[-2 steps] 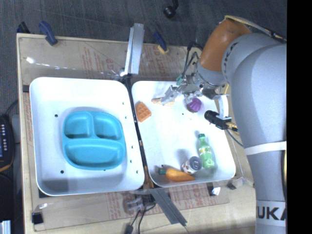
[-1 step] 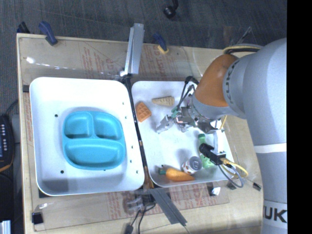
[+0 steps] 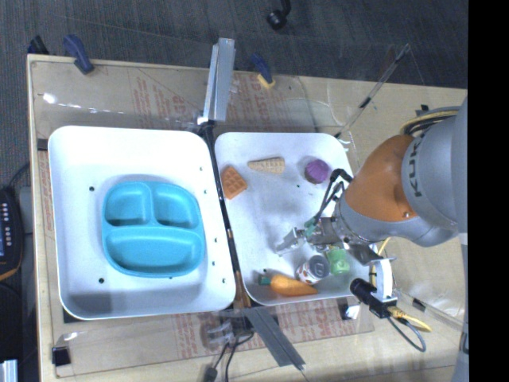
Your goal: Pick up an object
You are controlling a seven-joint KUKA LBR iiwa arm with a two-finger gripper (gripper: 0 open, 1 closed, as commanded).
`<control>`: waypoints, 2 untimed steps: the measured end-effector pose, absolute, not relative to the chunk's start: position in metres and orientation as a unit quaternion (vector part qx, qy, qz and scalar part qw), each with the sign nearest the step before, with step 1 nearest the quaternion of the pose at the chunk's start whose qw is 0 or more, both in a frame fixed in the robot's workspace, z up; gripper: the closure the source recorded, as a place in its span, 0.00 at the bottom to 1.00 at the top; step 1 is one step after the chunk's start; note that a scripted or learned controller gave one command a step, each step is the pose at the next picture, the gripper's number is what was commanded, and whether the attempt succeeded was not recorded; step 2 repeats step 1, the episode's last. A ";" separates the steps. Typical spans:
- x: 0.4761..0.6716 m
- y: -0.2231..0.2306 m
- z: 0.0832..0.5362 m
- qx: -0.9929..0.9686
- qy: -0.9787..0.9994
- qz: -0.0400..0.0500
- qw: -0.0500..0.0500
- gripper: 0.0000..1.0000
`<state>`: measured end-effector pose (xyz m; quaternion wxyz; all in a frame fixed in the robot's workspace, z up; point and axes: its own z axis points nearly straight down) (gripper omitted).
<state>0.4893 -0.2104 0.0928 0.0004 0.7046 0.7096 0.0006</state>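
Tool (image 3: 296, 238) hangs low in the right bin (image 3: 262, 146), near its front right corner, and whether it is parted or closed I cannot tell, since the metal parts blur together under the wrist. Nothing is visibly held. The nearest candidates lie just beside it: a green object (image 3: 339, 261) and a small round silvery can (image 3: 315, 269), touching or nearly so, with a carrot (image 3: 288, 286) against the front wall. A waffle (image 3: 233, 181), a wafer-like biscuit (image 3: 266, 165) and a purple piece (image 3: 317, 169) sit well apart toward the back. The left bin (image 3: 71, 146) holds a blue divided tray (image 3: 153, 229). To do this well, I would choose one isolated target rather than the crowded cluster, centre over it, and descend straight so neighbours are not nudged.
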 end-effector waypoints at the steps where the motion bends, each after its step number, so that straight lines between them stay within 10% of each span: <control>1: 0.491 -0.210 0.103 0.702 0.712 0.001 0.002 1.00; 2: 0.491 -0.210 0.103 0.702 0.712 0.001 0.002 1.00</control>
